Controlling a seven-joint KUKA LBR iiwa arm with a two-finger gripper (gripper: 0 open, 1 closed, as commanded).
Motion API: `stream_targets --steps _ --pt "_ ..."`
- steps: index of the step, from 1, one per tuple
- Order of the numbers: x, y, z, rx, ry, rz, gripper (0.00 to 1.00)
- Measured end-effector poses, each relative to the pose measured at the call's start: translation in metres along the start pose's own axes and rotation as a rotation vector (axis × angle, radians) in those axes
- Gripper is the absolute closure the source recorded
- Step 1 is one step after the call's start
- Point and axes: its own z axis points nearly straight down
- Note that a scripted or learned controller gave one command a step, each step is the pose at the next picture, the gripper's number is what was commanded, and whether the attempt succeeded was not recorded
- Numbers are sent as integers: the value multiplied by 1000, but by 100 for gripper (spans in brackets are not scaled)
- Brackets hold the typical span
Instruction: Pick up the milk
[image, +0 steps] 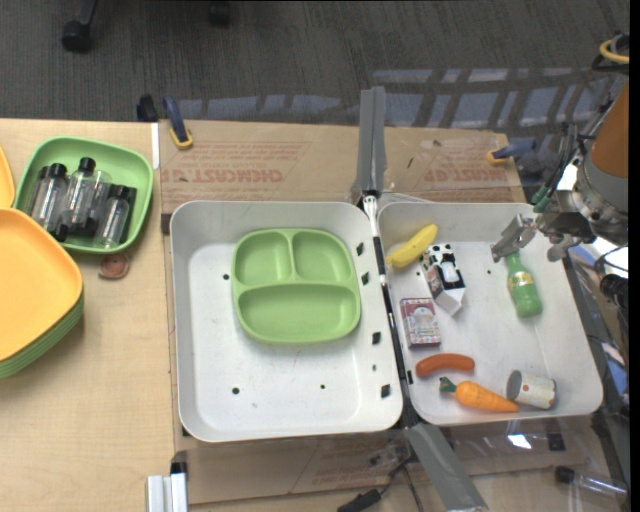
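- You were looking down at a slant on two shallow white bins, the left bin (190, 330) and the right bin (580, 330), set side by side on a bench.
- The milk (443, 273), a small carton with black and white cow patches, lay on its side in the right bin, near that bin's left wall and toward its far end.
- A banana (412, 245) lay just beside the milk, on its far left side.
- A small red and white box (421, 322) sat just in front of the milk.
- Closer to you in that bin lay a red sausage (444, 364), a carrot (484, 397) and a small grey and cream can (532, 389) on its side.
- A green bottle (522, 287) lay toward the right of the same bin, well apart from the milk.
- The gripper (527, 233) hung over the far right part of the right bin, just above the green bottle's top, with its fingers spread and nothing between them.
- The left bin held a green divided plate (296, 285).
- Off to the left, a green tray (130, 175) held small dark-capped bottles (80, 200), next to stacked orange plates (35, 290).
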Motion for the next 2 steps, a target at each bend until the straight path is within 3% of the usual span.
stream_targets --steps 1,2 --pt "36 31 134 -2 1 -23 0" --pt "34 31 125 -2 0 -20 100"
